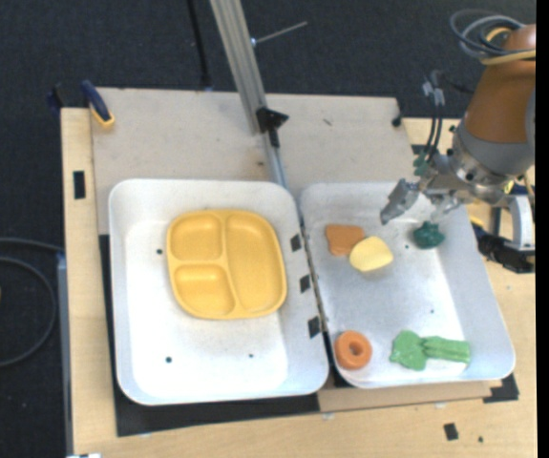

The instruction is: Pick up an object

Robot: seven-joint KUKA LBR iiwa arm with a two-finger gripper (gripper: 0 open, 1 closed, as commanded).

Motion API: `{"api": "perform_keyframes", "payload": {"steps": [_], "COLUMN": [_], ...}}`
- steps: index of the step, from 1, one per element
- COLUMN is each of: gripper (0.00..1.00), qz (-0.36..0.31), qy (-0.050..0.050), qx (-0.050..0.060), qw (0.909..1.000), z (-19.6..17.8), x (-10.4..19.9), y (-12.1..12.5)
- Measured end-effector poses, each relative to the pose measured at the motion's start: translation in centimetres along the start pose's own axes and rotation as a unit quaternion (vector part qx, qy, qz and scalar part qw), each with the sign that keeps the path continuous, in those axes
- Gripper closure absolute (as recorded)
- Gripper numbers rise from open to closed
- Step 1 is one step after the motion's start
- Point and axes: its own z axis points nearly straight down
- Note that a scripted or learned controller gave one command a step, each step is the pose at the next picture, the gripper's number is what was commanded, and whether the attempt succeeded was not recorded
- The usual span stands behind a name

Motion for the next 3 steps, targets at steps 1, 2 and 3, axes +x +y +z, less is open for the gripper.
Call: {"api": "perform_keyframes", "payload": {"steps": [1, 2, 3], "gripper": [0.0, 0.0, 1.0], "qz": [-0.002, 0.0, 0.001], "qy": [0.0, 0.0, -0.001], "qx": [0.0, -0.001, -0.004], "qw": [1.0, 1.0, 1.0], "z": [5.5, 9.8, 8.4], "x": [0.6, 0.4, 0.3], "y": [0.8, 0.4, 0.6]}}
